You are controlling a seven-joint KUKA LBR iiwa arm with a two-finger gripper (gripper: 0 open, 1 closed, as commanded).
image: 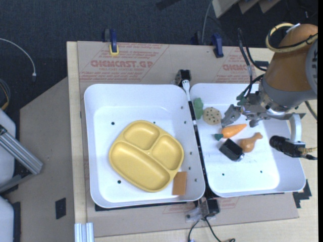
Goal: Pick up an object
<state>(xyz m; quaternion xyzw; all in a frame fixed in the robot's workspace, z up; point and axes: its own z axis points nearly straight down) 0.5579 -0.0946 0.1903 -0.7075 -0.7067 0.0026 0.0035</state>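
Right bin (282, 178): carrot (234, 130) lies just below the pincer (235, 114).

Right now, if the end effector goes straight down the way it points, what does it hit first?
Probably the carrot, lying just under the end effector in the right bin. Depth is hard to judge from above; the cookie sits slightly left.

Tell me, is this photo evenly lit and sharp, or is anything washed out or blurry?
In the camera view, the two white bins are bright, nearly washed out, while the dark floor loses detail. The yellow divided plate shows soft highlights and a faint shadow. Small items like the toy carrot look slightly soft, and the gripper is blurred.
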